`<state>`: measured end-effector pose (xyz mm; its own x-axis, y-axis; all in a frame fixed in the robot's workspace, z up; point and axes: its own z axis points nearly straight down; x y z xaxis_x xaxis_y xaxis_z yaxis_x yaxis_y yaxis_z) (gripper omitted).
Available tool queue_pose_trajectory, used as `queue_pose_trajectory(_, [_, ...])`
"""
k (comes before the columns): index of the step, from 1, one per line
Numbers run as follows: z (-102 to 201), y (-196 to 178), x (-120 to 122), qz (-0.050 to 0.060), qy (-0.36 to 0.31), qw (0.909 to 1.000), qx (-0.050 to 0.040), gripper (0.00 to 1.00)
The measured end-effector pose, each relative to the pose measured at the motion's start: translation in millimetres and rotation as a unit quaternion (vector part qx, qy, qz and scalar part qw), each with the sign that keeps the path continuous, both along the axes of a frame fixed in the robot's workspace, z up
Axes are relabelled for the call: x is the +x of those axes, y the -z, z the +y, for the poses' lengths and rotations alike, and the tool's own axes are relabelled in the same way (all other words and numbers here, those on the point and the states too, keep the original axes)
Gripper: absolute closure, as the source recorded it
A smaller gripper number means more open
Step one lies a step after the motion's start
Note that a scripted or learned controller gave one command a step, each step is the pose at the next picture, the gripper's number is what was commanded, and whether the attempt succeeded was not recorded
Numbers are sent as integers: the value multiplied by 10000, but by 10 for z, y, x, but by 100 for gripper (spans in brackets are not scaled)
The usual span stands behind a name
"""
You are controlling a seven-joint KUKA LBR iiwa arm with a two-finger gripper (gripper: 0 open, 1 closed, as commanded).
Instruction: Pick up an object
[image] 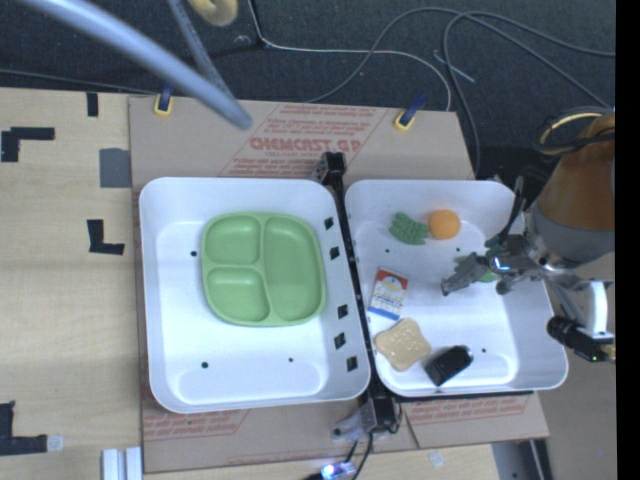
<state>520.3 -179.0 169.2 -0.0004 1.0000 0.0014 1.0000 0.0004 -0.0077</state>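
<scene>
In the right bin (520, 368) lie an orange ball (444, 224), a green ridged piece (408, 229), a small red, white and blue packet (388, 293), a tan cracker-like square (402, 344) and a black block (448, 364). My gripper (470, 274) hovers over the middle right of this bin, pointing left, with its two dark fingers spread apart and nothing between them. It sits right of the packet and below the ball, touching neither.
The left bin (170, 348) holds a green divided plate (264, 268). A black divider runs between the bins. The arm's orange band (580, 183) rises at the right edge. Cables cross the dark floor behind the bench.
</scene>
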Motion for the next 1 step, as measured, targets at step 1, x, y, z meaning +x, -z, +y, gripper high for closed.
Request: queue_pose_trajectory(1, [59,634,-49,3,-1,10000,3,0])
